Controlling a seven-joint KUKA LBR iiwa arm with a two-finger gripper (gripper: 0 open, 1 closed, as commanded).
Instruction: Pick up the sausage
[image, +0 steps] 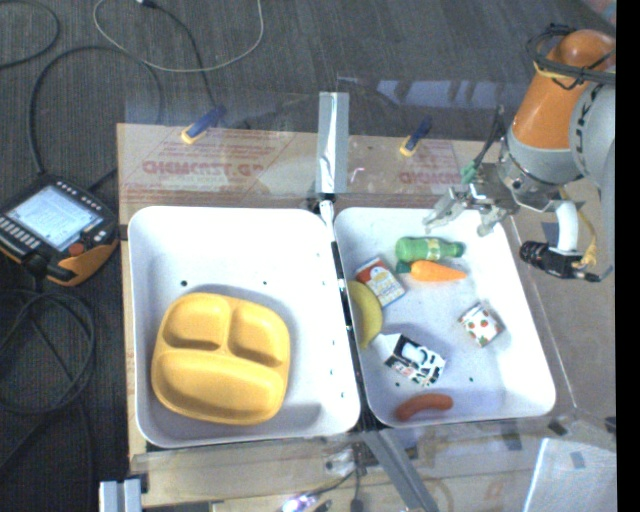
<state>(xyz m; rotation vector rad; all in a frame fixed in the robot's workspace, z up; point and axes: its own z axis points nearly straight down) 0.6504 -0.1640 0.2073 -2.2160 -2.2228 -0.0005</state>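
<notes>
The sausage (424, 406) is a small reddish-brown link lying at the front edge of the right bin (525, 330). My gripper (464, 209) hangs over the far right corner of that bin, well back from the sausage. Its fingers (441, 212) are spread apart with nothing between them.
In the right bin lie a green bottle (428, 248), a carrot (438, 271), a small red carton (381, 281), a banana (366, 312), a black-and-white packet (415, 361) and a white box (482, 324). The left bin (170, 232) holds a yellow divided tray (222, 356).
</notes>
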